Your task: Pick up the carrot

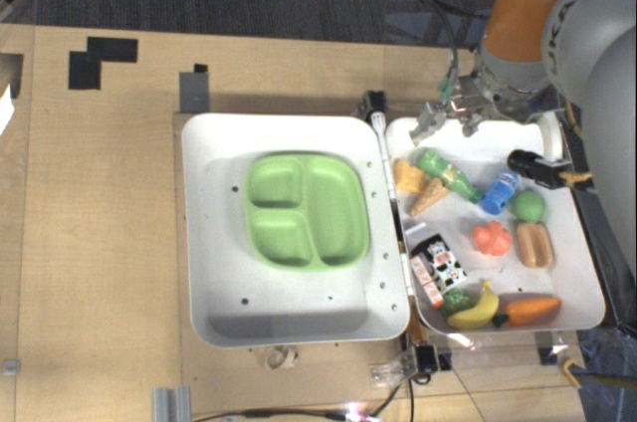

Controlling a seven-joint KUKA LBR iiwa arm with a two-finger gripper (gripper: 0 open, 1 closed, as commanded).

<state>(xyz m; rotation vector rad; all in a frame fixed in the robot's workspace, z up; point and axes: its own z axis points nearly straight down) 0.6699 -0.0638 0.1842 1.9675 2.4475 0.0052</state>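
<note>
Lying at the lower right of the frame, the carrot (531,310) rests along the right bin's (587,261) near wall, just beside a banana (476,308). A clean pick likely calls for descending clear of that neighbour. Well apart, at upper right, the gripper (450,114) hovers, holding nothing; its opening cannot be told.

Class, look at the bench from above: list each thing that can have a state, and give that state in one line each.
carrot: lying flat at the right bin's near edge, not gripped
banana: lying beside the carrot, touching it
green bottle: on its side
hot dog: lying flat
green divided plate: right way up in the left bin
gripper: above the right bin's far edge, holding nothing visible
</note>
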